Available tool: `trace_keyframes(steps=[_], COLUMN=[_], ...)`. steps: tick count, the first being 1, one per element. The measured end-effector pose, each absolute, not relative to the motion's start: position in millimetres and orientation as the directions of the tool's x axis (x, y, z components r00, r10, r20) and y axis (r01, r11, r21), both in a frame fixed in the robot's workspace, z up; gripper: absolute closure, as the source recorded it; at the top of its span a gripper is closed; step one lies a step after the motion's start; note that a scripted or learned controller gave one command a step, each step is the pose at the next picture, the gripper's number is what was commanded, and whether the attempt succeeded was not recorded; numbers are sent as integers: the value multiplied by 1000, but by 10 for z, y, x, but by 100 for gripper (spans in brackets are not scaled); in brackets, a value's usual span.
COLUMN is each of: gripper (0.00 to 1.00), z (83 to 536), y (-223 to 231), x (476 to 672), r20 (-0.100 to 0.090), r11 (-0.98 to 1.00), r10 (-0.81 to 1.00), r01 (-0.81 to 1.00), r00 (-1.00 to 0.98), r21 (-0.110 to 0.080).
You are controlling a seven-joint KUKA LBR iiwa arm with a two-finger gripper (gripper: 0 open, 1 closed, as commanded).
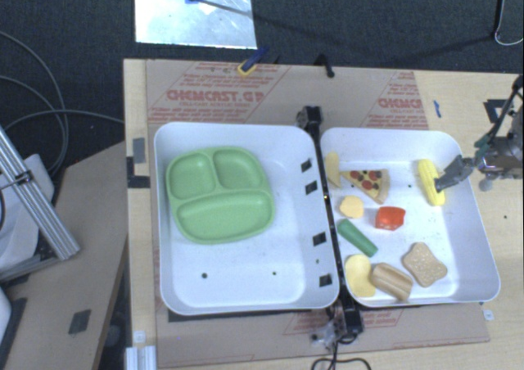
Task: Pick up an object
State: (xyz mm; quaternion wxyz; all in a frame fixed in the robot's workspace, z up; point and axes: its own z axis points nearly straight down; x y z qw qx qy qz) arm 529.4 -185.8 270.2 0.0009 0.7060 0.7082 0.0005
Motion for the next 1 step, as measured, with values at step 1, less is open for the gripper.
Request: trace_keyframes(steps=[1], gripper=[0], z=[777], y=[-1657], x=[5689], r20=[1], r11=[6], r10=[1000], r01=[1000], r00=[-6], r21=[0])
